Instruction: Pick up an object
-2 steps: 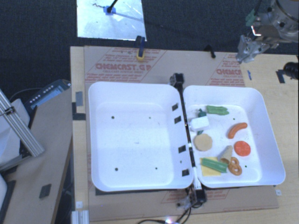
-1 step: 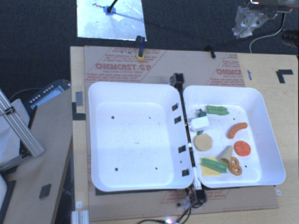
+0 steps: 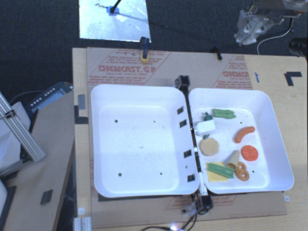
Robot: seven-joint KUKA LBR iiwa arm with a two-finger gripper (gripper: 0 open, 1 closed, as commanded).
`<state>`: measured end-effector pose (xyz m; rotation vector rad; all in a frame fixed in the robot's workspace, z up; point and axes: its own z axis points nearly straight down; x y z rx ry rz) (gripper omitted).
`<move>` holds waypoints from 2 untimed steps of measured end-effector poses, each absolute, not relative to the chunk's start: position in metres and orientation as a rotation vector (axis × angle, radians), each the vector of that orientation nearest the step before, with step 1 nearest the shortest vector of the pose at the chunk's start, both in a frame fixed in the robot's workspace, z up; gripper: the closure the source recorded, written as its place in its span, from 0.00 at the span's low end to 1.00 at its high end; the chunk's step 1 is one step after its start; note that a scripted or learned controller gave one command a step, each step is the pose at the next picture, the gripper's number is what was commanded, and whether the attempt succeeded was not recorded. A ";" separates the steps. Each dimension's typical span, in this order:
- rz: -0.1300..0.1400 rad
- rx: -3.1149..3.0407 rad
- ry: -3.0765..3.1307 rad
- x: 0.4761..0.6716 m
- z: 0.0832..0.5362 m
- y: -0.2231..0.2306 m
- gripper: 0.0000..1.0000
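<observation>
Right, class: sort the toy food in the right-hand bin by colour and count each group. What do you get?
Green: 3
Orange or red: 3
Tan: 2
White: 1
Yellow: 1
Total: 10

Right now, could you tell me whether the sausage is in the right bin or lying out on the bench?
In. The sausage lies on the floor of the right bin, inside its rim, above the tomato slice.

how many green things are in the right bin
3: a green pod near the far wall, a small dark green piece left of it, and a green pod on a yellow slice near the front.
</observation>
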<state>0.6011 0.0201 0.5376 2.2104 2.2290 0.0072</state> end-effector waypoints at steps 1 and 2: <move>0.002 2.214 2.230 0.567 0.535 0.051 1.00; 0.002 2.213 2.230 0.522 0.535 0.082 1.00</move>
